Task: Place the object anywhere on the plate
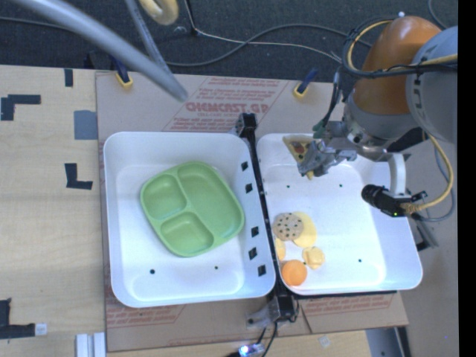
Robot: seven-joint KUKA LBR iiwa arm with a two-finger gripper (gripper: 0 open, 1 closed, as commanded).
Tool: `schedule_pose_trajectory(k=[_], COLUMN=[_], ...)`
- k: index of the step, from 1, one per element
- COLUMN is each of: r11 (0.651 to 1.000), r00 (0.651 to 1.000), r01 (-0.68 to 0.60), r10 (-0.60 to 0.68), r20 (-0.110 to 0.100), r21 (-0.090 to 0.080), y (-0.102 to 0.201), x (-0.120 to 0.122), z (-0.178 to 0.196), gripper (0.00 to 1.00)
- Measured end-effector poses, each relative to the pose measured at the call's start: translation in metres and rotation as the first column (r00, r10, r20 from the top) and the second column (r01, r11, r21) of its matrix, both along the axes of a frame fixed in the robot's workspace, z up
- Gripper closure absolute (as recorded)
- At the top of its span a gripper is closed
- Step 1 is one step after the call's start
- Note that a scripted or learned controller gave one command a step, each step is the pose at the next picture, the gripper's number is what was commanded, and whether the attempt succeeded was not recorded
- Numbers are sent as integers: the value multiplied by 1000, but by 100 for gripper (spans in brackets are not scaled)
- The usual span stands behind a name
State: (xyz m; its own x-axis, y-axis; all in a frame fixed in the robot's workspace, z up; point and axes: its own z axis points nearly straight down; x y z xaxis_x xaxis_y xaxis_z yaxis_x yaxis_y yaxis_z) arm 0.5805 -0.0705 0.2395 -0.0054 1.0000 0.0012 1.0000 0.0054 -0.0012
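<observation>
A green three-compartment plate (pixel 192 207) lies in the left bin (pixel 126 274). In the right bin (pixel 387 266) lie a round cookie (pixel 287 225), two pale yellow pieces (pixel 306 234) (pixel 314 256) and an orange ball (pixel 294 273) near the front left. A pizza-like slice (pixel 298 149) lies at the bin's back left corner. My gripper (pixel 311 167) hangs over the back of the right bin, just to the right of the slice. Nothing shows between its fingers.
A black divider (pixel 256 199) with clips runs between the two bins. Cables (pixel 245 39) cross the dark mat behind the bench. A grey pole (pixel 82 21) slants across the top left. A black part with a yellow cable (pixel 390 199) juts over the right bin.
</observation>
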Motion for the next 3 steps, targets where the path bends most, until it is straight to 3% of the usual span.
schedule_pose_trajectory(k=[1,3], r11=[1000,1000], r00=[1000,1000], r01=[2,-1], r10=[-2,1], r20=[0,-1], r21=[-2,-1], y=[53,163], x=[-2,-7], z=[-14,0], gripper=[100,100])
